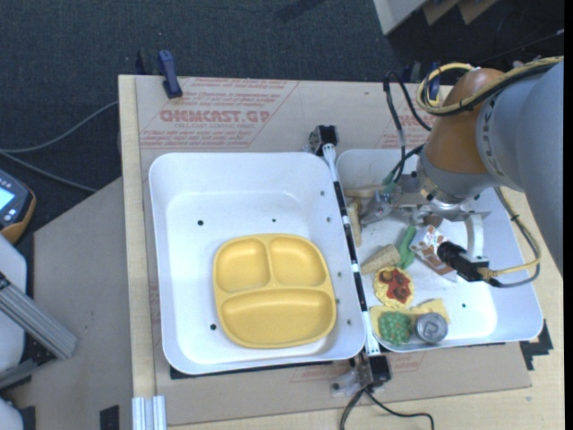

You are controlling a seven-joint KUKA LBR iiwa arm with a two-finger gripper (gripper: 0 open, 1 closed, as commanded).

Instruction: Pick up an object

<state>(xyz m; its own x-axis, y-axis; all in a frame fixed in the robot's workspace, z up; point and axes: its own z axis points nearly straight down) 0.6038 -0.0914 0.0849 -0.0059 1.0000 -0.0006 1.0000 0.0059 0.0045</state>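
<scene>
The claw [436,231] is reaching down into the right bin [510,316] from the right, below the grey arm and its orange band [461,128], and its lower end is sitting among the objects in the middle of that bin; whether it is wide, narrow or gripping something cannot be told from this view. A red and white packet [436,249] is lying just beside the claw, with a green stick-like piece [408,245] close on its left. Nearer the front edge of the bin, a round flat piece with red topping [394,286] is resting next to a pale wedge [380,258], and in front of those a green lump [394,326] and a small silver can [431,329] are sitting side by side. The left bin [179,195] is carrying a yellow divided plate [271,289], lying flat toward its near side. Both bins are standing on the table [215,115], whose far part is showing red printed lettering, and a blue clip [168,73] is sitting at its far left edge.
</scene>
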